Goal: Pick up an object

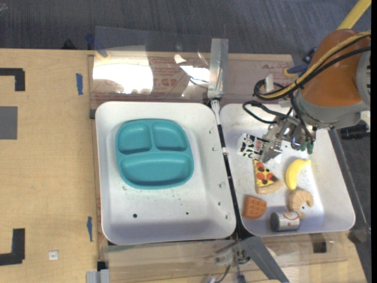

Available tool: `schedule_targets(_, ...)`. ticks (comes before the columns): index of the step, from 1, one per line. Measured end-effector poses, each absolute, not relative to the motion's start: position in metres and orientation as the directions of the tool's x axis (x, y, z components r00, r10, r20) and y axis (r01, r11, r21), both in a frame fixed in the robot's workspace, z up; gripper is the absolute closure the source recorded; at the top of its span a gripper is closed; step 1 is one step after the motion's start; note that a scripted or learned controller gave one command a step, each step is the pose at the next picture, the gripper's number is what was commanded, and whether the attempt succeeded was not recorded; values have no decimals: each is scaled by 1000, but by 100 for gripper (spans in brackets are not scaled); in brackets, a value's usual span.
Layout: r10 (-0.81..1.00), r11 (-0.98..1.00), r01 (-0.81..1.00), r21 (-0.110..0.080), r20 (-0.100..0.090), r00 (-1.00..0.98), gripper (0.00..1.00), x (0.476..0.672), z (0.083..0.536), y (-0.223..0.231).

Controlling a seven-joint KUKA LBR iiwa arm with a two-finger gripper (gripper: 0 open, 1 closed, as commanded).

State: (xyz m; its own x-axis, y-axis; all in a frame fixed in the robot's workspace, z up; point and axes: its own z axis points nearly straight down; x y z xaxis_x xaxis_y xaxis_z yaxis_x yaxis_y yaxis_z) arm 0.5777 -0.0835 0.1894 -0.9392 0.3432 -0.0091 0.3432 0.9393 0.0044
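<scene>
- My gripper [270, 151] hangs over the upper middle of the right bin [341, 175]; I cannot tell its state from this slant.
- A black-and-white patterned card [252, 145] lies just left of the gripper tip, partly under it.
- The toy pizza slice [265, 177] sits just below the tip, point upward, with bare bin floor to its left as far as the divider.
- The toy banana [297, 173] lies right of the pizza, close beside it but apart.
- Lower down, the waffle [254, 207], a tan rounded toy [301, 200] and a small can on its side [284, 221] crowd the bin's near edge.
- The bin's right side and upper left corner offer open floor.
- The left bin [112, 217] holds a teal divided plate [155, 152] toward its upper half, with bare floor below it and along its rims.
</scene>
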Motion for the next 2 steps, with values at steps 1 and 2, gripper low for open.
schedule_targets(1,778,629,778,2,0,-629,100,523,229,-65)
schedule_targets(2,954,301,954,-4,2,-301,100,483,183,-50)
